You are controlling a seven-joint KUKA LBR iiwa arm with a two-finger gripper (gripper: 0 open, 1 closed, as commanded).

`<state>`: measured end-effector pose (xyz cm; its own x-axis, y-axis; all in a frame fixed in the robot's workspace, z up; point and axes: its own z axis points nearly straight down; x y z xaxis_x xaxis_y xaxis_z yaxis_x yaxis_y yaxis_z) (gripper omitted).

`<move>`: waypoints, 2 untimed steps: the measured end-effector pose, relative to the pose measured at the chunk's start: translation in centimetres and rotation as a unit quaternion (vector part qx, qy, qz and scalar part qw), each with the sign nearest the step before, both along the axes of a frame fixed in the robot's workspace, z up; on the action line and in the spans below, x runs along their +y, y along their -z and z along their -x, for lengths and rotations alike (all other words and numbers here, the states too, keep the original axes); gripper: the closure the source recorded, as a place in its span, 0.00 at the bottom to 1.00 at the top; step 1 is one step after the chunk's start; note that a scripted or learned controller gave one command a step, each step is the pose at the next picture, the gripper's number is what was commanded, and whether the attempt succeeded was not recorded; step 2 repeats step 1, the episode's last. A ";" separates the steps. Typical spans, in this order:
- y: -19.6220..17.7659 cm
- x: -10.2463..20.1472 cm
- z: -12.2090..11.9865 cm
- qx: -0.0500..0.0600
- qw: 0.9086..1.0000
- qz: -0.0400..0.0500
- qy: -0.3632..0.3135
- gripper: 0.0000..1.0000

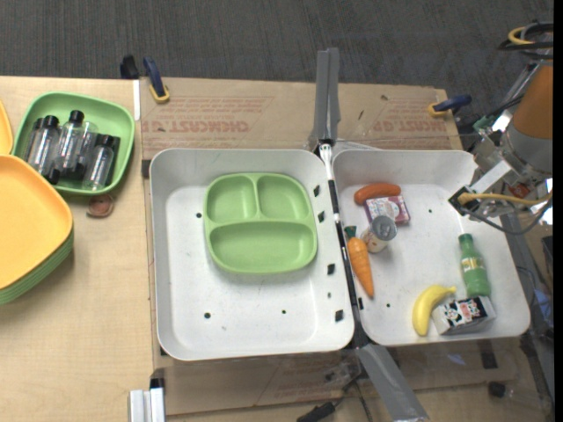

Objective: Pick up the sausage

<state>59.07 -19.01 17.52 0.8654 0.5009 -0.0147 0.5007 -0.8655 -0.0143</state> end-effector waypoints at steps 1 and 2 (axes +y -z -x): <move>-0.8 -0.1 0.1 0.002 1.000 0.000 -0.001 1.00; -0.8 -0.1 0.1 0.002 1.000 0.000 -0.001 1.00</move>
